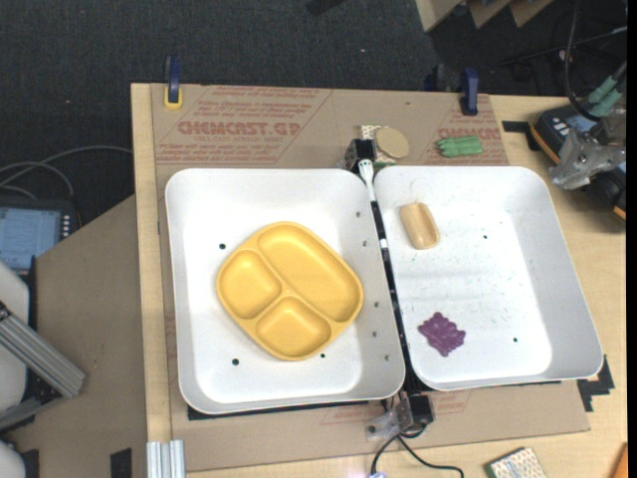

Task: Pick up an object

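A yellow divided plate (289,289) with three compartments lies in the middle of the left bin (189,217). In the right bin (537,227), a tan oblong roll-shaped piece (419,224) rests near the far left corner. A small purple knobbly cluster, like grapes (441,333), lies toward the near left of that bin. All three objects lie flat and apart from each other.
The bins sit on a brown board (259,127) with blue clamps (173,80) at its far edge. A green item (460,147) and a round tan disc (393,144) lie on the board behind the right bin. Grey hardware and cables (589,157) crowd the far right.
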Robot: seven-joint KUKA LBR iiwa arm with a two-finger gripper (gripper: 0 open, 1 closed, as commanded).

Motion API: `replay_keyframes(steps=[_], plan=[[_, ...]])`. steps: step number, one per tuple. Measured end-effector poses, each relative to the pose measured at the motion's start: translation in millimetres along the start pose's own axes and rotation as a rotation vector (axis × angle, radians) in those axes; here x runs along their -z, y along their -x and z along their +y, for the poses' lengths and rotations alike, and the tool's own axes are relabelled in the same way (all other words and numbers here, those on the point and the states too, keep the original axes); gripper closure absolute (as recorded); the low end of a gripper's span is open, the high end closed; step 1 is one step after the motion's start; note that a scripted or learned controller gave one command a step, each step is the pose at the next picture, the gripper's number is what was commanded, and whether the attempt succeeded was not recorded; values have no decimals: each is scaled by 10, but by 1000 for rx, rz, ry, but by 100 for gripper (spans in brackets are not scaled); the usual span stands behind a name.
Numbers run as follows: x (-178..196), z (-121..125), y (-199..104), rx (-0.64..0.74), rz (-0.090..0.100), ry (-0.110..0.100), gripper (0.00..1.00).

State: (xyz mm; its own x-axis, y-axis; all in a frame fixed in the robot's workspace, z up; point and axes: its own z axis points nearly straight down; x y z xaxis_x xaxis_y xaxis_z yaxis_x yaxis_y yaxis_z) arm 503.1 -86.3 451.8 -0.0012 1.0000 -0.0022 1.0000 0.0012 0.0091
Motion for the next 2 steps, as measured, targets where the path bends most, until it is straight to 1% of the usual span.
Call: replay_keyframes(steps=[1, 2], plan=[[-550, 942, 83, 0, 1, -10, 100], [-1352, 5, 510, -10, 4, -22, 100]])
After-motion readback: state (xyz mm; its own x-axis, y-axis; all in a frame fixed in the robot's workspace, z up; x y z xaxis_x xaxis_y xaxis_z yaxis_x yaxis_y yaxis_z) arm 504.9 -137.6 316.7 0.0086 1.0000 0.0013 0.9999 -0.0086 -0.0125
